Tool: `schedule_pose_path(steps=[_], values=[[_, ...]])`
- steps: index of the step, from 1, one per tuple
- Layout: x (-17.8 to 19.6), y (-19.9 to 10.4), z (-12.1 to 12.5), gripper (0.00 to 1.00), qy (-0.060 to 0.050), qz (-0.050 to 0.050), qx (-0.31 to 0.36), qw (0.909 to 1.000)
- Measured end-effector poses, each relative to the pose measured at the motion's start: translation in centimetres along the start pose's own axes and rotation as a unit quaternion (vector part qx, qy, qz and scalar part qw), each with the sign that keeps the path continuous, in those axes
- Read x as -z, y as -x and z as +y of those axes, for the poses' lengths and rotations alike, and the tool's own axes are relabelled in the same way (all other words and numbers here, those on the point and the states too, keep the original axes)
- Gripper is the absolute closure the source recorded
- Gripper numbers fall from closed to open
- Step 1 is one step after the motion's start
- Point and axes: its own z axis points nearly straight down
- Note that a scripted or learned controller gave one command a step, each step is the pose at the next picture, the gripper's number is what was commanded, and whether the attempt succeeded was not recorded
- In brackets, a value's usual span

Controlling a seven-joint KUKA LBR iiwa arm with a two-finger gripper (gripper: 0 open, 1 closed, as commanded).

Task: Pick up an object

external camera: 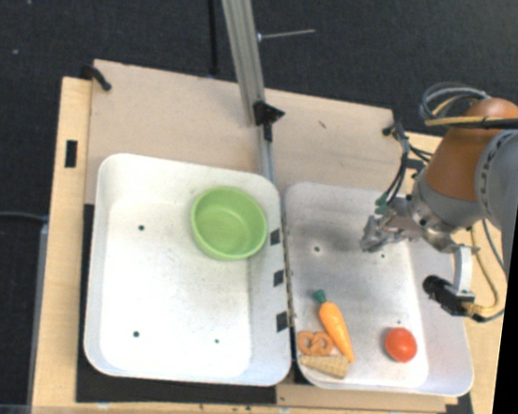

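In the right bin (333, 221) lie an orange carrot with a green top (334, 327), a red tomato (400, 345), a brown pretzel (315, 343) and a tan waffle piece (335, 366), all near the front. My gripper (375, 236) hangs over the bin's back right part, well behind these objects. Nothing shows between its fingers.
A green bowl (228, 223) sits at the back of the left bin (136, 280). A slanted metal pole (247, 48) rises from behind the divider between the bins. The arm's orange band (459, 161) and its cables stand over the right bin's far right edge.
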Motion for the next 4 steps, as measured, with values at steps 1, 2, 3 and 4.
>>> schedule_pose_path(steps=[1, 2, 3, 4], values=[[5.9, 0.3, 1.2, 1.00, 0.001, 0.000, 0.001, 1.0000], [10.5, 0.5, 2.1, 1.00, -0.001, 0.001, 0.001, 1.0000], [15.0, 0.7, 2.2, 1.00, 0.000, 0.001, 0.002, 1.0000], [14.6, -4.2, 2.8, 1.00, -0.003, 0.001, 0.000, 1.0000]])
